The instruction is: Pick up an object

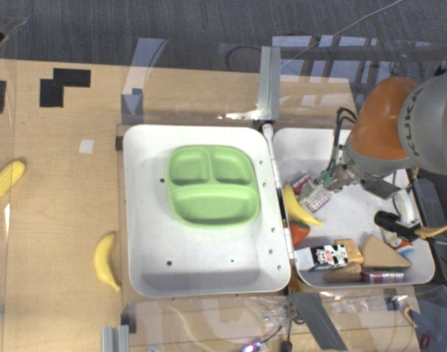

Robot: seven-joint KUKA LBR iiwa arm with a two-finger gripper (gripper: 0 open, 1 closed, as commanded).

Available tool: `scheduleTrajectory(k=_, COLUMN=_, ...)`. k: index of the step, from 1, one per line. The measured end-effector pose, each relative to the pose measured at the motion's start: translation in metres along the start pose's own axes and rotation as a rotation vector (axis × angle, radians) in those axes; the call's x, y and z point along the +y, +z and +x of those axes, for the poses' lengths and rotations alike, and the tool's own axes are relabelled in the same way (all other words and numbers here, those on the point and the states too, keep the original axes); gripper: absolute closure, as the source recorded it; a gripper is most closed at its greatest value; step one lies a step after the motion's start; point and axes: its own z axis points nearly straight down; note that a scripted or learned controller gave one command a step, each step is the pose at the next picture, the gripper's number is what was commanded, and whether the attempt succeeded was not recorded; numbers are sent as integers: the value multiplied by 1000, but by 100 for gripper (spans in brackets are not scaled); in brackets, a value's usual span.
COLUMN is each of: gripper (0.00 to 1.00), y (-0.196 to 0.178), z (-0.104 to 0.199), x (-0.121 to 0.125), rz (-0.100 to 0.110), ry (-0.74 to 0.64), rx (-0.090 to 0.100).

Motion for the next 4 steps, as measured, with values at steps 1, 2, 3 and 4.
scheduleTrajectory(k=1, gripper=100, y=-12, z=1, x=3, rz=-7, ry=0, rx=-1)
scheduleTrajectory(k=2, gripper=100, y=-125, z=47, x=22, rz=5, ry=43, rx=3)
scheduleTrajectory(k=3, gripper=100, y=-271, z=84, x=111, rz=7, ry=323, rx=2)
scheduleTrajectory(k=4, gripper=100, y=-149, z=121, x=14, rz=12, ry=417, rx=3)
